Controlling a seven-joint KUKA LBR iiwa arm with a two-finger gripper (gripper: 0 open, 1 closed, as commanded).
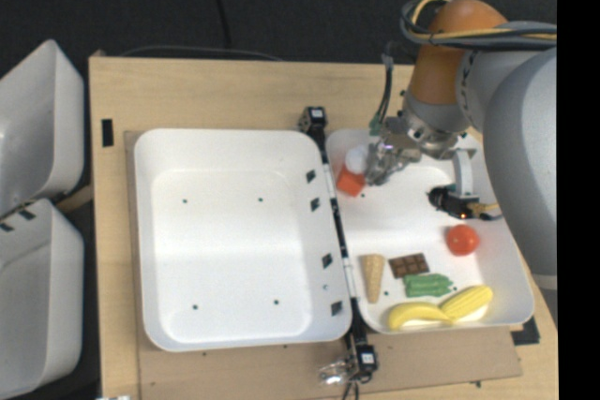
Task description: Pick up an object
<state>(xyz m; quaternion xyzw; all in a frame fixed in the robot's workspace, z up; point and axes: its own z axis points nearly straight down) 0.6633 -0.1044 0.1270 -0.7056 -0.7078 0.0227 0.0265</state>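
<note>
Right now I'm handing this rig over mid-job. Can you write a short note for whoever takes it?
Claw: low in the right bin's far left corner, beside the orange piece. Grip can't be read, and nothing shows as held.
Things: red ball, cone, chocolate bar, banana and corn cob lie in the same bin.
Done: nothing lifted yet.
Left: grasp and lift one thing, and the orange piece looks nearest.
</note>
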